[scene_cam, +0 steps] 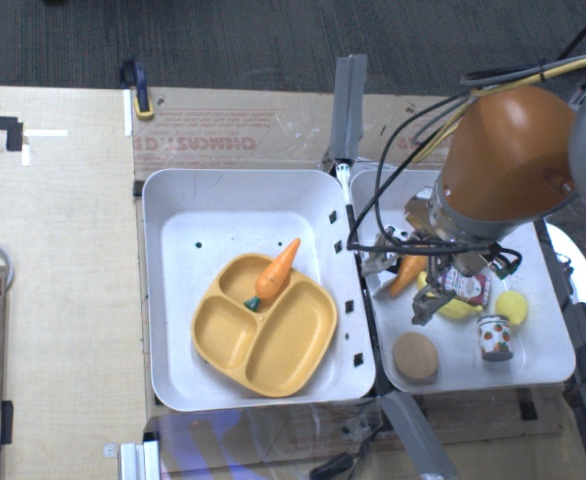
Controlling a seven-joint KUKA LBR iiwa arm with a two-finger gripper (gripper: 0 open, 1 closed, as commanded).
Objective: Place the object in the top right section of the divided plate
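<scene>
A yellow divided plate [268, 343] lies in the left bin [173, 288]. An orange toy carrot [277, 271] rests across the plate's far rim, its green end in the top section and its tip pointing up and right past the edge. My gripper [443, 283] hangs over the right bin [548, 363], under the orange wrist band [508, 153]. It sits low among the objects there, just right of an orange item [405, 273]. The arm's body hides the fingers.
The right bin holds a brown round object [416, 356], a small printed can [494, 337], a yellow lemon-like object [513, 307], a yellow banana-like piece [455, 310] and a pink-labelled packet [468, 286]. Black cables loop from the arm over the divider between the bins.
</scene>
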